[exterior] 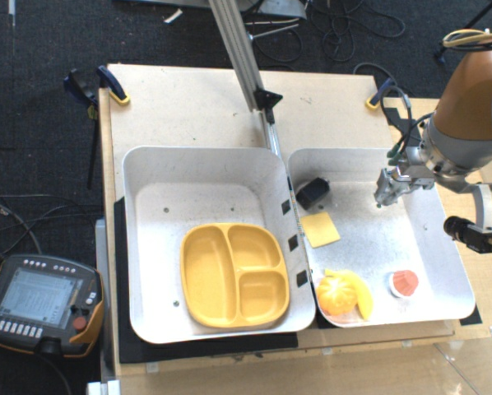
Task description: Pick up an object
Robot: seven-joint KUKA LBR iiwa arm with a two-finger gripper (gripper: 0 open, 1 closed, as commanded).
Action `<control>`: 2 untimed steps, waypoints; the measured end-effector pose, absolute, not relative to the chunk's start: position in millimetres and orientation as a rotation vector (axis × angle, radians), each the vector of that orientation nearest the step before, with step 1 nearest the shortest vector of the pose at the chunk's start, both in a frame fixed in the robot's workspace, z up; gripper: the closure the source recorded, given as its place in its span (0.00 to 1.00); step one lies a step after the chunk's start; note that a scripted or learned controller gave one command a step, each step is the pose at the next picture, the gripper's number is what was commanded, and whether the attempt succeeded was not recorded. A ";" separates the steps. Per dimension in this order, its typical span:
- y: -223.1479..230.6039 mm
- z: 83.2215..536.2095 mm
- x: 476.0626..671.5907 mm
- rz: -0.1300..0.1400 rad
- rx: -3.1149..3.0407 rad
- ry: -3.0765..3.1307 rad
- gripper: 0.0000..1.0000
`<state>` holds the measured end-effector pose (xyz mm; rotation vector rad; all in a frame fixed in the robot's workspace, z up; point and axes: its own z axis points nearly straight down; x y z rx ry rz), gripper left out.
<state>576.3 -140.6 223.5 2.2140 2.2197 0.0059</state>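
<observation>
Bench on dark carpet, two white bins. Gripper (387, 189) hangs over the right bin (443, 245), nothing in it; opening unclear. Sponge (321, 230), black block (312, 192) nearby. Risk: descending between objects, closing on air.

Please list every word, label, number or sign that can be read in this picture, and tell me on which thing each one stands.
No text can be read.
Teach pendant: its screen and buttons bear marks, too small and blurred to read.
Yellow divided plate, yellow card, black block, orange and yellow toy, red and white piece: no writing visible.
</observation>
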 end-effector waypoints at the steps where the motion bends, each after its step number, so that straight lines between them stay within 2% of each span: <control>1: -140.3 226.0 576.9 0.001 2.218 2.223 1.00; 2: -78.5 220.4 583.7 0.002 2.213 2.232 1.00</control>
